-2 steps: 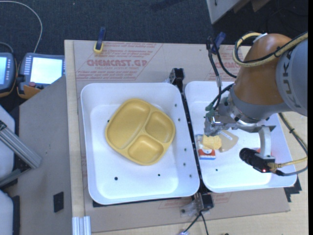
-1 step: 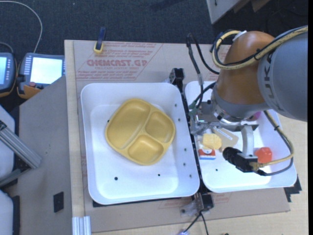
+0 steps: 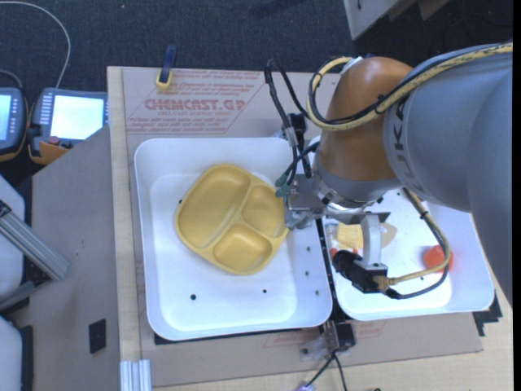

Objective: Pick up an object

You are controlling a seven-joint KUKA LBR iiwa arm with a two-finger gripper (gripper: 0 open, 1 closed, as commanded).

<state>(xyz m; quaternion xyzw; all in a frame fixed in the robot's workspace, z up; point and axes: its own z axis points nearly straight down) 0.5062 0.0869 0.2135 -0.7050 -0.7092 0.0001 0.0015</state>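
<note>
Brown bench board [image 3: 203, 96], dark carpet [image 3: 122, 15] round it. Left bin [image 3: 155, 218]: yellow divided plate [image 3: 232, 218]. Right bin [image 3: 464, 283]: orange obj [image 3: 435, 255], pale piece [image 3: 350, 236] part-hidden under arm [image 3: 366, 129]. Gripper [image 3: 342, 214] open/closed: can't tell.

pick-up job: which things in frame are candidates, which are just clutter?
Job:
- yellow divided tray, in the left bin
- small orange object, in the right bin
- pale yellow piece, right bin, partly under the wrist

Lying about:
- blue-and-yellow clamp, beyond the bins
- lit screen, far left
</note>
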